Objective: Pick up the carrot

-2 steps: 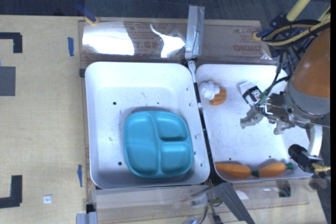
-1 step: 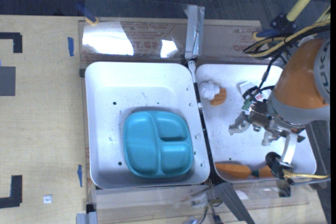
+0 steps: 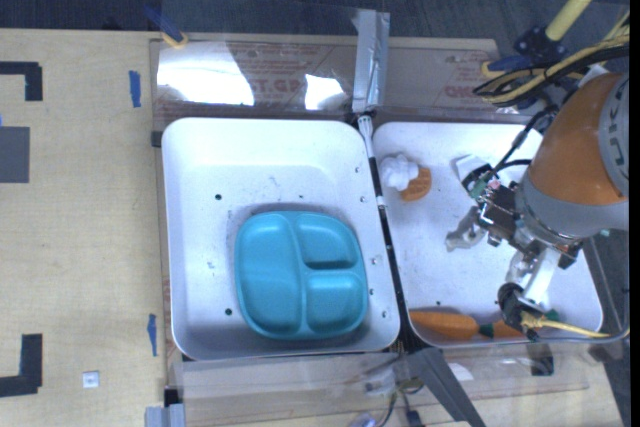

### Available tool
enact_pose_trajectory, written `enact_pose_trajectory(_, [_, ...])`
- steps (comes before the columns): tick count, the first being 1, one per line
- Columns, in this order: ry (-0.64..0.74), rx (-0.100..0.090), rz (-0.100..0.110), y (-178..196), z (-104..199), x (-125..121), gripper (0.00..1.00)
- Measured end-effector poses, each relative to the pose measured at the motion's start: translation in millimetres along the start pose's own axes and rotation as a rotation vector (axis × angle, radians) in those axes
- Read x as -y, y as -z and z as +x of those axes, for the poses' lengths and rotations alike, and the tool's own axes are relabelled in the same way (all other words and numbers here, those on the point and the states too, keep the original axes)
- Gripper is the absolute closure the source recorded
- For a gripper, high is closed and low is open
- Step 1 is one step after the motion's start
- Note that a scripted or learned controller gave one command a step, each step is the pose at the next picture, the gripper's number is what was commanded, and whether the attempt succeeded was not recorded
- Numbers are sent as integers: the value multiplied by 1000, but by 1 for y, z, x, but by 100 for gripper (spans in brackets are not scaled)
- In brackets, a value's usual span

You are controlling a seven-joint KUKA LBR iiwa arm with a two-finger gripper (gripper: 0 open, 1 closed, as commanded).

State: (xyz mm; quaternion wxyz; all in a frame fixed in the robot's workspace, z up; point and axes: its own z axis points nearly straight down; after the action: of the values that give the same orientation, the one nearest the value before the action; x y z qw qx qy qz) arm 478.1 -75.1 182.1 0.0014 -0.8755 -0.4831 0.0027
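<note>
The carrot [image 3: 447, 323] is orange with a green stem end. It lies on its side along the front wall of the right bin [image 3: 430, 255], near that bin's front left corner. My gripper [image 3: 464, 234] hangs over the middle of the right bin, behind the carrot and a little to its right, apart from it. Nothing shows in the gripper. The grey arm with its orange band [image 3: 585, 150] reaches in from the right over the bin's right side.
A small white and orange toy food [image 3: 408, 177] sits at the back left of the right bin. The left bin [image 3: 190, 215] holds a blue divided plate [image 3: 300, 272]. Black and yellow cables [image 3: 545, 55] run behind the bins.
</note>
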Motion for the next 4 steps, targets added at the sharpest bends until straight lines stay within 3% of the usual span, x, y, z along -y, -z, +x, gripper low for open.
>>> enact_pose_trajectory(1, [-397,1,1,0,-4,-2,0])
enact_pose_trajectory(2, [-402,-3,-1,-94,-23,-16,0])
enact_pose_trajectory(3, [-245,-2,0,1,38,22,0])
enact_pose_trajectory(4, [-669,2,1,0,13,8,0])
